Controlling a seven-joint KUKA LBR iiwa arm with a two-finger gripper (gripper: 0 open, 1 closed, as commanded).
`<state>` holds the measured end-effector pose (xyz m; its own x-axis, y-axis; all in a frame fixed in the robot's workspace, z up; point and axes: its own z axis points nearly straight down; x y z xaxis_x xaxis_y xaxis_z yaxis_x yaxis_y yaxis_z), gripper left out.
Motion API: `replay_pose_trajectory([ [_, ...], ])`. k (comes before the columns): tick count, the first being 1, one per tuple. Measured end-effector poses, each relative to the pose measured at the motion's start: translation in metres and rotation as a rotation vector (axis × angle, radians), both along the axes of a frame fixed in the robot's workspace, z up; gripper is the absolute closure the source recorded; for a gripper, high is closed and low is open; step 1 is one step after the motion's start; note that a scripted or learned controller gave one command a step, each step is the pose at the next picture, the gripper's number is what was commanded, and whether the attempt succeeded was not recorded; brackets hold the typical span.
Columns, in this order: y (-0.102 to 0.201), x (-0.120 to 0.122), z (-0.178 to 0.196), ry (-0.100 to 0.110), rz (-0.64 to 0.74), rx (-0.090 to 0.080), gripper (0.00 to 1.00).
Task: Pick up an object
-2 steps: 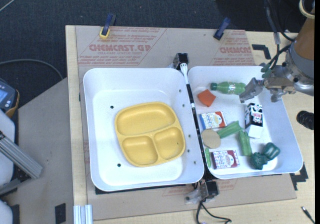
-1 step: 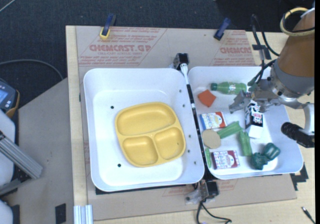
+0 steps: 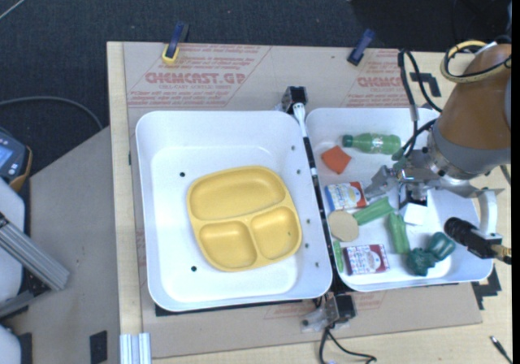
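Gripper point(image 3: 396, 188), its grip state unclear, hovers just right of the green tube point(image 3: 371, 212), which lies slanted left-right.

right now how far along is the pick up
Done: the arm has reached the right bin, with the claw low over the green tube. In hand: nothing visibly. Whether the claw is open is unclear. Left: gripping and lifting something. The yellow tray sits in the left bin.
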<state>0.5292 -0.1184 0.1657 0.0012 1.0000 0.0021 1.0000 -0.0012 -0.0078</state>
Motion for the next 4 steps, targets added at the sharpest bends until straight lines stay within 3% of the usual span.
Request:
replay_pose_trajectory([
  [2,0.004,-0.007,-0.081,-0.010,0.000,-0.003,0.00],
  [3,0.004,-0.008,-0.071,-0.010,-0.001,-0.003,1.00],
  [4,0.006,-0.003,-0.027,-0.013,0.002,-0.004,1.00],
])
